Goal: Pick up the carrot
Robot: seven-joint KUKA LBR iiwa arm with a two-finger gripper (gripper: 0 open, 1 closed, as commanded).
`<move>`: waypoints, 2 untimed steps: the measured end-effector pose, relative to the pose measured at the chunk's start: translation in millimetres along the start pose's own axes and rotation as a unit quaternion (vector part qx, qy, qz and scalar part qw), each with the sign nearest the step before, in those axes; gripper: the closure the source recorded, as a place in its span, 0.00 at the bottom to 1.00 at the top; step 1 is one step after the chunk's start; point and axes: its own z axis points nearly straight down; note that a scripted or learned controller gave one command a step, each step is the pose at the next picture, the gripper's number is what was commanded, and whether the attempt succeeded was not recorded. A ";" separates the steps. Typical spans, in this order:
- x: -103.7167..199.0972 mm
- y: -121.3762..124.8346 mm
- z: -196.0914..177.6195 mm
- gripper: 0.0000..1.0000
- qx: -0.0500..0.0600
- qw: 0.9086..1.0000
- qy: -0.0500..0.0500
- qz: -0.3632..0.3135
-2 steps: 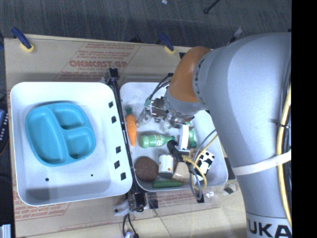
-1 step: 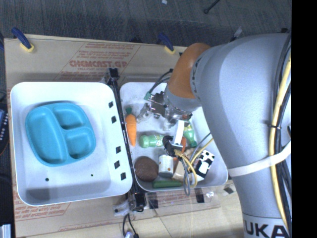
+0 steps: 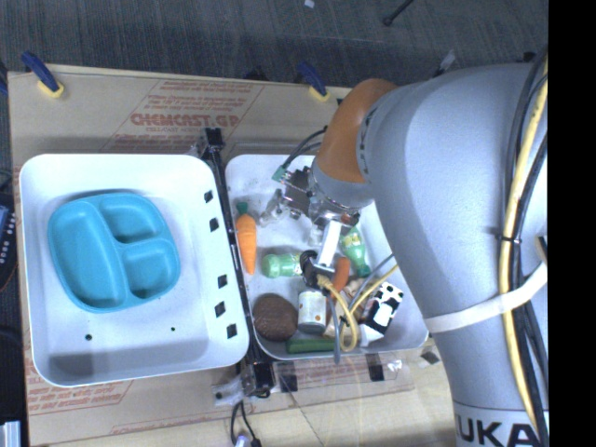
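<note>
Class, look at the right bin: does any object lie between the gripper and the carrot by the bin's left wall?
Nothing visible does. The carrot lies alone against the right bin's left wall, with bare white floor between it and the gripper. The green object sits just below that path.

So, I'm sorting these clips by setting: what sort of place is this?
Probably a robotics lab bench set up for grasping trials. A large grey arm reaches over two white bins, toy food such as a carrot lies in the right one, and blue clamps pin the board down.
</note>
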 end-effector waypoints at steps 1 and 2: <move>-5.7 -9.9 1.8 0.00 0.006 0.993 -0.001 0.118; -4.4 -9.6 -7.8 1.00 0.005 0.993 0.000 0.114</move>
